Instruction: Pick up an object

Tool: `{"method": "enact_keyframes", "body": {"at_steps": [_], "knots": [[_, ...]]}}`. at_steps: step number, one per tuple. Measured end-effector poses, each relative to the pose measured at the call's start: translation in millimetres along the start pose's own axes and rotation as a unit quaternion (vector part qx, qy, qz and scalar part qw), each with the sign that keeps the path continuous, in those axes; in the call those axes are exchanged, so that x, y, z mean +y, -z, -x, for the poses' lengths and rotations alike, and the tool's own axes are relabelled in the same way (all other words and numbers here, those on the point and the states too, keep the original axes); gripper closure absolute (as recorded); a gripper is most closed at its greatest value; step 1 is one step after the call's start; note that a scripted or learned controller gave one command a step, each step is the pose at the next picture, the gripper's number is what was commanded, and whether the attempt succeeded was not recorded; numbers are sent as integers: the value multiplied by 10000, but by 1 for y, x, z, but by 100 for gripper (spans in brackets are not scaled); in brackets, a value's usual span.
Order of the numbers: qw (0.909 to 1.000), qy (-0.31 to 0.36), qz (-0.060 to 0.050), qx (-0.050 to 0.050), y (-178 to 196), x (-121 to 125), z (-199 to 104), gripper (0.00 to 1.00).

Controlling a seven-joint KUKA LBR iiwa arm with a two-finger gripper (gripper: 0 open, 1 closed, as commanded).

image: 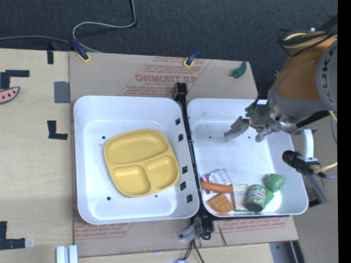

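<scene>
Your pickable objects cluster in the right bin's near corner, orange carrot (pixel 216 187) lying flat, waffle-like biscuit (pixel 220 203) beside it, green can (pixel 255 197) tipped over, green lump (pixel 275 181) rightmost.

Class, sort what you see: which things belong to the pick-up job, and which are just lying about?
Job: gripper; right bin; orange carrot; green can; green lump; cracker.
Lying about: yellow tray; left bin; yellow clips.
</scene>
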State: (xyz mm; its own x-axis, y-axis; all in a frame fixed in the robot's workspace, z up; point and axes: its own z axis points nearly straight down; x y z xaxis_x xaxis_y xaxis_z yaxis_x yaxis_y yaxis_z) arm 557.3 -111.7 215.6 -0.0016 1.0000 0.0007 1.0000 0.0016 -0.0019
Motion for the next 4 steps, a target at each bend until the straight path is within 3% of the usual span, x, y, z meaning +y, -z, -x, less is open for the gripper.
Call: {"method": "enact_keyframes", "body": {"at_steps": [1,2,3,4], "knots": [[10000,-13,-17,3,-92,-75,28,0],[10000,-20,34,-17,-128,-72,-11,0],[10000,-21,74,-26,-116,-69,-11,100],[10000,1,16,-4,-31,45,-61,100]]}}
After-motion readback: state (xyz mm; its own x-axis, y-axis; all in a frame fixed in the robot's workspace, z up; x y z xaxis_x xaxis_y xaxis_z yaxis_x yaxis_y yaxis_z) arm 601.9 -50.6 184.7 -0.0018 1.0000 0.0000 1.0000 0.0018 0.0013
